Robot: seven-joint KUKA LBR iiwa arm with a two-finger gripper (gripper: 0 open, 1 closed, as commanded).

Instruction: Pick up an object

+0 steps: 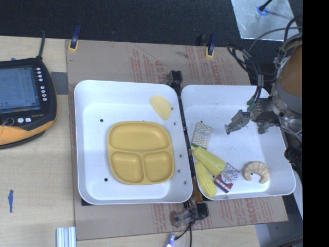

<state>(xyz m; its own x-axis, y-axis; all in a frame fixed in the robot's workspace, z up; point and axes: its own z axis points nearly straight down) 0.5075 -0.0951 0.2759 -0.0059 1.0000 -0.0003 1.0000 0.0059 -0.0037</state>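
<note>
My gripper (251,124) hangs over the upper right part of the right bin (221,98), open, with nothing between its fingers (236,122). Below it in that bin lie a croissant (256,171), a red and white packet (226,177), two yellow corn cobs (208,159) (205,179) and a patterned sachet (201,135). None of them touches the gripper. The left bin (88,138) holds a yellow divided plate (140,152) and a pale yellow flat piece (161,107).
A handheld control pad (23,99) lies on the bench at the far left. Cables (247,58) run behind the right bin near the arm. Clamps (209,45) hold the cardboard sheet under the bins.
</note>
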